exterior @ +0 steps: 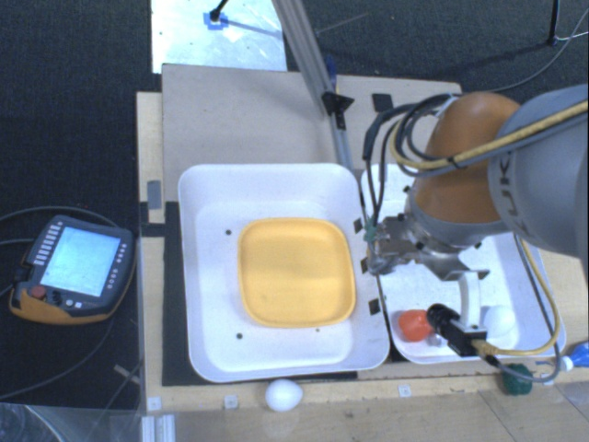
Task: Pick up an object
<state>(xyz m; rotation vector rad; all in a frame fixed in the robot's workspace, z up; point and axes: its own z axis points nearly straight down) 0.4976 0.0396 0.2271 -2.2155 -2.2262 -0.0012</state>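
**Low over the right bin, pick not yet made**

At the gripper (pixel 396 254): low over the left part of the right bin (pixel 405 191), close beside the wall shared with the left bin (pixel 198 274), and masked from above by the grey wrist. Cannot tell how far open, nor whether closed on anything; no sight of anything held.

Just toward the bin's front edge from there: a small orange-red object (pixel 413 324), resting on the bin floor, near the gripper but apart from it. Further right along the same front edge, a white rounded object (pixel 502 319), partly hidden.

Across the wall, in the left bin, a yellow plate (pixel 296 270) lying flat in the middle. Out on the counter (pixel 442 403), just before the left bin's front rim, a white egg-shaped object (pixel 283 394).

Judged as the approach step, with the grasp itself not yet made. Next, probably: shifting toward the orange-red object, centring over it, dropping to the floor and closing squarely. Little room beside the front wall, and easy to nudge something so small away.
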